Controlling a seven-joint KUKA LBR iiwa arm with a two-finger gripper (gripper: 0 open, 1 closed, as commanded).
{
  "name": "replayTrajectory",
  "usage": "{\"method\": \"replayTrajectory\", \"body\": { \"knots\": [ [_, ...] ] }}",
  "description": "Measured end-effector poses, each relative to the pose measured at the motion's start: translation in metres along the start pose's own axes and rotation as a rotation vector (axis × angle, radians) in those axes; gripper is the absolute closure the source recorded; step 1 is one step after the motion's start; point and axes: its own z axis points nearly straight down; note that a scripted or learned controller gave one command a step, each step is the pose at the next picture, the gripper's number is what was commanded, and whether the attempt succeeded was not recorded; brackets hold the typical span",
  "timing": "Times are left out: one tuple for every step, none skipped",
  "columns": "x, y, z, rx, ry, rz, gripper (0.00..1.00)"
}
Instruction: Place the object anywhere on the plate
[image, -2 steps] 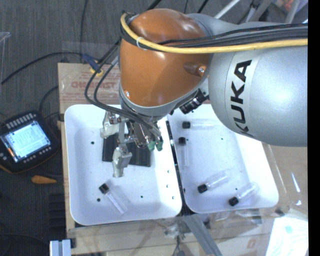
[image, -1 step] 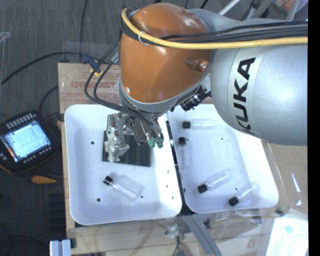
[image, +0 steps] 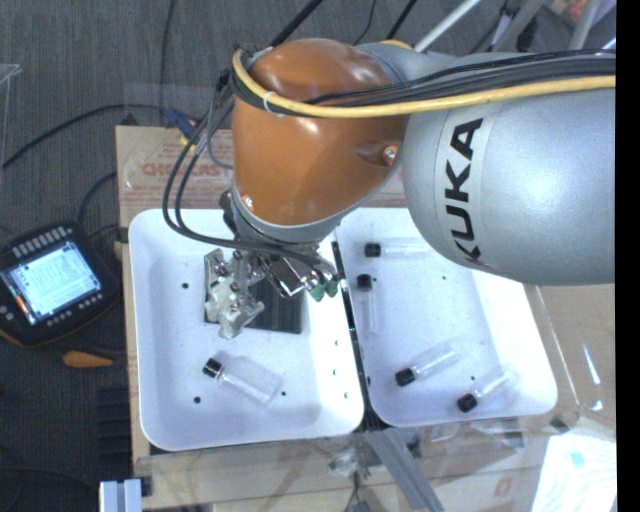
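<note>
My gripper (image: 232, 300) hangs low over the middle of the left bin (image: 165, 400), under the orange wrist band (image: 310, 130). Directly beside and partly beneath it lies a small dark square plate (image: 282, 316) on the bin floor, its left part hidden by the gripper. A clear vial with a black cap (image: 242, 378) lies on its side in the left bin, in front of the gripper and apart from it. Whether anything sits in the gripper is not visible from this angle.
The right bin (image: 520, 390) holds several clear vials with black caps, such as one (image: 425, 364) near its front. The big grey arm covers the back of that bin. A teach pendant (image: 50, 285) lies off the bench at left.
</note>
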Motion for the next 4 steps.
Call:
{"method": "replayTrajectory", "body": {
  "knots": [
    [-0.014, -0.007, -0.096, -0.001, -0.003, -0.282, 1.0],
    [0.002, -0.017, 0.1, -0.003, 0.001, -0.475, 1.0],
    [-0.017, -0.026, 0.03, -0.003, -0.002, -0.826, 1.0],
    [0.007, -0.015, -0.015, -0.004, -0.003, -1.218, 1.0]
  ]
}}
